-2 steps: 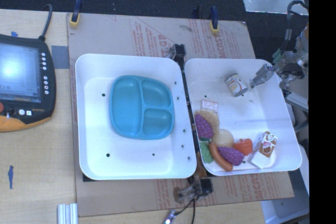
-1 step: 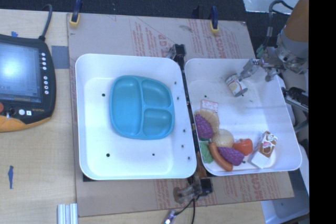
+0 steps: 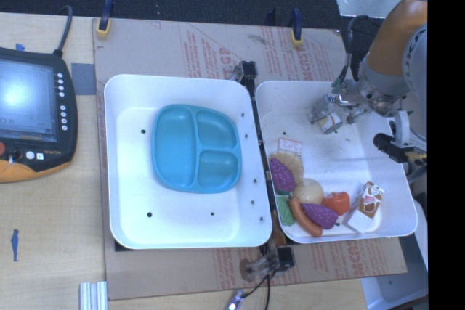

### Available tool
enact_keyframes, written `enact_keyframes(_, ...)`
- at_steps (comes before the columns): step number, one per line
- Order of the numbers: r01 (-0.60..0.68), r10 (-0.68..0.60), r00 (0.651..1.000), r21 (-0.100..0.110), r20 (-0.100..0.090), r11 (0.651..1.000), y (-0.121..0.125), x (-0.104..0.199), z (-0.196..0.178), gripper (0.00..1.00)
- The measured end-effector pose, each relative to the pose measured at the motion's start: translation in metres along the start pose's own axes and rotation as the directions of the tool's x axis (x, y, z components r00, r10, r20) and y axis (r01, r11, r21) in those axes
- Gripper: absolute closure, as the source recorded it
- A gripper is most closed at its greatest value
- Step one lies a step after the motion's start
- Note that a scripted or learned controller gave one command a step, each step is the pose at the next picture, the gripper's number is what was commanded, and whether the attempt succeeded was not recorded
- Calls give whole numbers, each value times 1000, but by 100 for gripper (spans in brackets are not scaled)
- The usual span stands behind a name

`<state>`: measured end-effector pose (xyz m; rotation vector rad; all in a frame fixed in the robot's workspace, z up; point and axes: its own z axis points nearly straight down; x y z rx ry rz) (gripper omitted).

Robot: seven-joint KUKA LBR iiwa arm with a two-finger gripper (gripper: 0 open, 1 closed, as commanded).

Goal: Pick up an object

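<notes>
1. Camera view, nearest edge: a wooden bench with a cardboard sheet under two white bins.
2. Right bin, near corner: toy foods lie bunched together, with a carrot, two purple grape bunches, a red tomato, a pale round piece and a cake slice.
3. Left bin: a blue divided plate lies flat in the middle.
4. Left edge: a control tablet with a lit screen.
5. Far part of the right bin: the gripper hangs over bare floor, well apart from the foods, fingers parted, nothing between them.
6. Behind it: the grey arm with its orange band.
</notes>
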<state>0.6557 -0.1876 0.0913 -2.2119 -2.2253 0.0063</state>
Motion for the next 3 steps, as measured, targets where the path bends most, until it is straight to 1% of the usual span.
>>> enact_keyframes(1, 1, -1, 1000, 0, 0, 1000, 0, 40, -1, 0)
enact_keyframes(2, 3, -3, 1000, 3, 0, 1000, 0, 39, -11, 100)
enact_keyframes(3, -1, 1, 1000, -5, -1, 1000, -24, 111, -102, 100)
